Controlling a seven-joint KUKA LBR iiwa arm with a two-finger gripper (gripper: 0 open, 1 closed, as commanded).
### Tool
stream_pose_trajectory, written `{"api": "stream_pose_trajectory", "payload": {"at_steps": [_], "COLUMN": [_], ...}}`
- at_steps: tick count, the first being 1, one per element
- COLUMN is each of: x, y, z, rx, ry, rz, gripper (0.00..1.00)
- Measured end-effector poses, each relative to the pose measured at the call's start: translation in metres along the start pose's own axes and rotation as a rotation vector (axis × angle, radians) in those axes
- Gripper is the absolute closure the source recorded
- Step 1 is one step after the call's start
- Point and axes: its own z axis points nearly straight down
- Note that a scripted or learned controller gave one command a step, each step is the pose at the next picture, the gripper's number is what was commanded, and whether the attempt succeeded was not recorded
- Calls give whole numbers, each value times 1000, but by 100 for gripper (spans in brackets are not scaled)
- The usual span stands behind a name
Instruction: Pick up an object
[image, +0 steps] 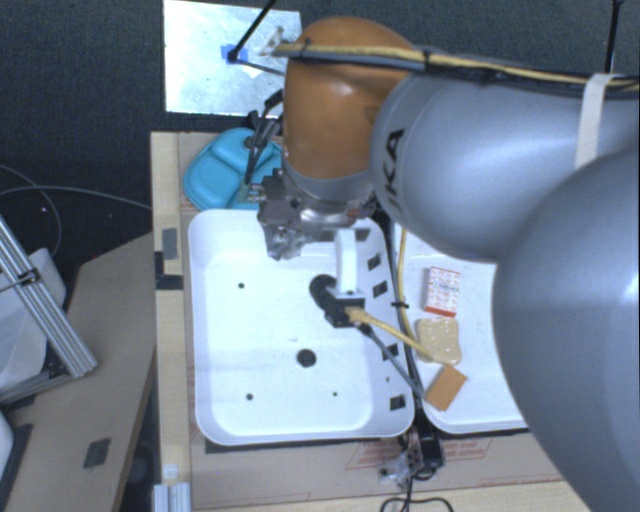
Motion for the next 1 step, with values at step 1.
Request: {"api": "stream_pose_trajectory", "payload": {"at_steps": [1], "x": [-76], "y": [-48], "z": [25], "rx": [-3], "ry": [-3], "rz": [13], "gripper": [100]}}
